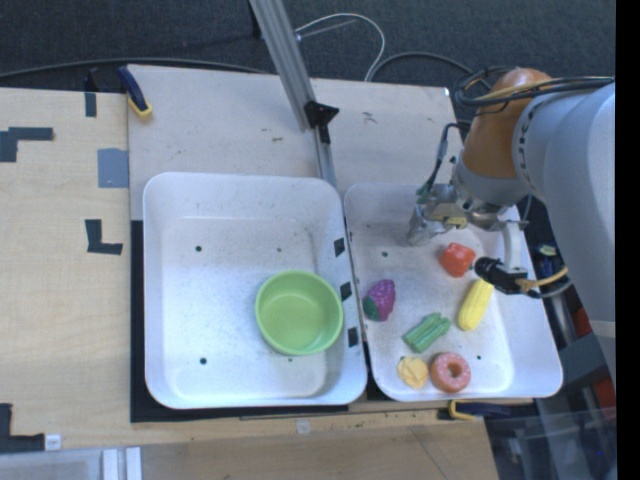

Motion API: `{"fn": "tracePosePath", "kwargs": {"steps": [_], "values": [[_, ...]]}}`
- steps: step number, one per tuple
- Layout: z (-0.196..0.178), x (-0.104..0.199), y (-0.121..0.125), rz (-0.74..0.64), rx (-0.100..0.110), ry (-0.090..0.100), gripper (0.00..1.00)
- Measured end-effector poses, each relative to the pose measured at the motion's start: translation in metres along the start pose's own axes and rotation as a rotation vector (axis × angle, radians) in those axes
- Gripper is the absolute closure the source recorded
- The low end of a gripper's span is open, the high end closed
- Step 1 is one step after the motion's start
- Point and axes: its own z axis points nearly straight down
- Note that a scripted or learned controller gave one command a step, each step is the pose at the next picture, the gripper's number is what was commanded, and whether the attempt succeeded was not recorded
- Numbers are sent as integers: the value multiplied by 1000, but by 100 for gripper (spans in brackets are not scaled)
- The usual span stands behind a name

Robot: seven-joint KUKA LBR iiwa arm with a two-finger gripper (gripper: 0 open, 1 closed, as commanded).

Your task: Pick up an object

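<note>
Pink donut (451,371) and a yellow toy (412,371) are seen at the lower edge of the right bin (535,363), lower right of frame. Above them a green pod (426,331), purple grapes (380,298), yellow corn (474,304) and a red piece (456,259) are scattered apart. A green bowl (298,312) is seen in the left bin (170,268). The gripper (428,224) is placed low at the right bin's upper part, just beside the red piece; nothing is seen between its fingers, and whether they are spread or closed cannot be told. Toys are judged light, stiff plastic, a bit slippery; the corn would be best taken across its narrow middle.
</note>
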Motion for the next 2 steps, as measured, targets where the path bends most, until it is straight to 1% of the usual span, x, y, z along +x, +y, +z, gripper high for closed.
{"fn": "tracePosePath", "kwargs": {"steps": [1,2], "values": [[-57,-7,-4,2,-7,0,100],[-100,-10,-5,2,-6,0,100]]}}
